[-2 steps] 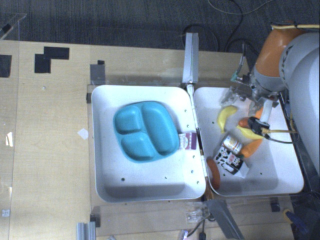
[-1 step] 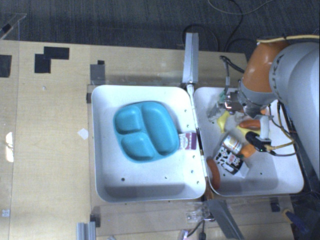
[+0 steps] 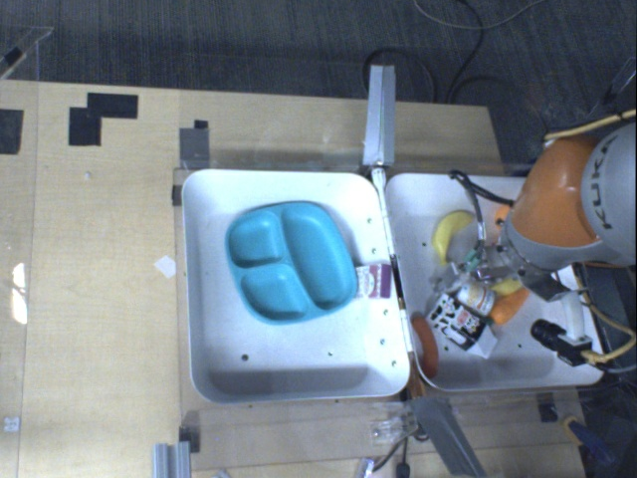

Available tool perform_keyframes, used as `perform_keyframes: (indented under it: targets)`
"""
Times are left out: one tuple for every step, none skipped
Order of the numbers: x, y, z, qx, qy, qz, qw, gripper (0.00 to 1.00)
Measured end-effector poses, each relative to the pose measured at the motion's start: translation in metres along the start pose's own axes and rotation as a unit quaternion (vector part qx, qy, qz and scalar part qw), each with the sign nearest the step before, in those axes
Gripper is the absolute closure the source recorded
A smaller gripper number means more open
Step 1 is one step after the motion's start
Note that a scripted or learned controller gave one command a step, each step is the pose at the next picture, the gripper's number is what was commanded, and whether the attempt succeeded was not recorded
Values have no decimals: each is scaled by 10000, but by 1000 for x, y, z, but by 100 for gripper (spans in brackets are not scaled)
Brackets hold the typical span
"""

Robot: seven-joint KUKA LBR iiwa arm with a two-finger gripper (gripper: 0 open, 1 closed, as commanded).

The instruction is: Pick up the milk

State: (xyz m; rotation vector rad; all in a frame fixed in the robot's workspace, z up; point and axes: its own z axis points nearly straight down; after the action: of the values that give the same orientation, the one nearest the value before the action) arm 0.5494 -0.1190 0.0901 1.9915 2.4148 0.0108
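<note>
The milk (image 3: 460, 320) looks like the small white carton with black patches, lying tilted in the right bin (image 3: 518, 366) near its front left. My gripper (image 3: 478, 279) hangs just above the carton's upper right end, under the arm's orange band (image 3: 557, 202). Whether it touches the carton is unclear.
Around the gripper lie a yellow item (image 3: 453, 233), an orange item (image 3: 509, 307) and a brown item (image 3: 425, 343) by the divider. The left bin (image 3: 209, 347) holds a blue divided plate (image 3: 290, 261) and a small purple-and-white box (image 3: 375, 281) at its right wall.
</note>
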Motion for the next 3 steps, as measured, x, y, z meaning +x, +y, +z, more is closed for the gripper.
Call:
perform_keyframes:
  targets:
    - [14, 60, 1, -11, 7, -1044, 9945, 0]
    - [-1, -9, -38, 29, 17, -606, 9982, 0]
    - [21, -5, 0, -1, 0, -528, 9986, 0]
